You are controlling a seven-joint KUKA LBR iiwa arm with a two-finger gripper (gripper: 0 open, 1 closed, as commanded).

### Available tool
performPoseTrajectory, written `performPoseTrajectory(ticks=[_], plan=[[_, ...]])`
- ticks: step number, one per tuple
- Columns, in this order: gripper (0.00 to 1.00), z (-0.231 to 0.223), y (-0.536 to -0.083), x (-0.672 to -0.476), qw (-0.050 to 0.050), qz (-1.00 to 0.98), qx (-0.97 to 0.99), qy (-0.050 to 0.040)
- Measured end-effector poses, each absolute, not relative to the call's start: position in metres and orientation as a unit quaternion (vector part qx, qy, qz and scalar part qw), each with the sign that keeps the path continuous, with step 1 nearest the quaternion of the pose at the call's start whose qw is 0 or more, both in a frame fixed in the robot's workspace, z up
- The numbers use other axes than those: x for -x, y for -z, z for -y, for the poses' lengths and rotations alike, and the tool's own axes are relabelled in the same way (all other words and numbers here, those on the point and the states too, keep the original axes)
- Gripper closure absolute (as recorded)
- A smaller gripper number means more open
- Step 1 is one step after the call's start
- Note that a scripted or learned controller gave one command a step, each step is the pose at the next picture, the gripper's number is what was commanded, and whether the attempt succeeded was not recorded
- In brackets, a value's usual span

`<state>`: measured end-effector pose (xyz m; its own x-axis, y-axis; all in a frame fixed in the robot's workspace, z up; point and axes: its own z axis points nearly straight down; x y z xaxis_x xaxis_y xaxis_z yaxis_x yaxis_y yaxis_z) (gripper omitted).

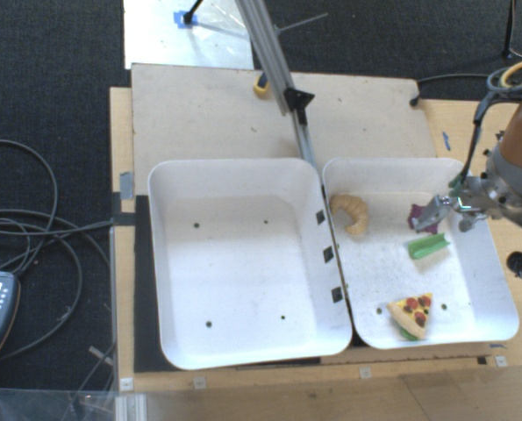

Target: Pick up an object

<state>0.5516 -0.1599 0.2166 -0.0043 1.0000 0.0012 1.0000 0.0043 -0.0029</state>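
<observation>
Jaws, opening unclear, sit at the right white bin's right edge, touching the small purple-maroon toy, flat green wedge just below.

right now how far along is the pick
Early. The gripper is low in the right bin, by a purple object and a green piece. Nothing is visibly lifted. The croissant and pizza slice lie untouched. Grasp and lift remain.
</observation>
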Motion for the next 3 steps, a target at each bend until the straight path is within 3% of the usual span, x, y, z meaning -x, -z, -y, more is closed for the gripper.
performPoseTrajectory(ticks=[1, 3], plan=[[0.0, 0.16, -0.219, -0.553, 0.0, 0.708, 0.706, 0.0006], [0.0, 0.148, -0.107, -0.546, 0.002, 0.707, 0.707, -0.0008]])
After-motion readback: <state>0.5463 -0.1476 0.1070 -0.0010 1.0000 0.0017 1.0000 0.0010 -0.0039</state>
